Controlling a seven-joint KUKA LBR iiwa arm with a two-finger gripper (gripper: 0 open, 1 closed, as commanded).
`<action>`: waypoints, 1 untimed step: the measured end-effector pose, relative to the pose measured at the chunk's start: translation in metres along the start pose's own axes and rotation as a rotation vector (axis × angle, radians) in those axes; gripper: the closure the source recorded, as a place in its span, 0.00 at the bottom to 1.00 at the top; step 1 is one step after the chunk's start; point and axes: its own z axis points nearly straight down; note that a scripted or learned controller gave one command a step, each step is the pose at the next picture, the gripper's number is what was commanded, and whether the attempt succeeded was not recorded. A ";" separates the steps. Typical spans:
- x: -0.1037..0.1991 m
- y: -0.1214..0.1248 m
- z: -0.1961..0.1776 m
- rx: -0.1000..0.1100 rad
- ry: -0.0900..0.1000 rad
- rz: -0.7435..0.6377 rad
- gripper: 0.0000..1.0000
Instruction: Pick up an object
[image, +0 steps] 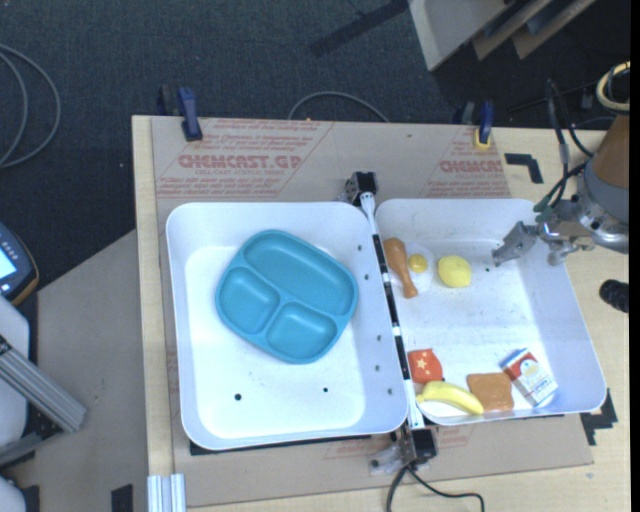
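The grey two-finger gripper (512, 246) is hovering over the far right part of the right shallow white bin (560, 330), its jaws standing apart and gripping nothing. A round yellow plastic lemon (455, 271) is lying just left of it, beside an orange carrot-shaped toy (400, 267). A yellow banana (449, 399) is resting near the front. A blue sectioned plate (287, 295) is sitting in the left white bin (200, 400).
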 end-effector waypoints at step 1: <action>0.072 0.045 0.062 0.003 0.004 -0.008 0.00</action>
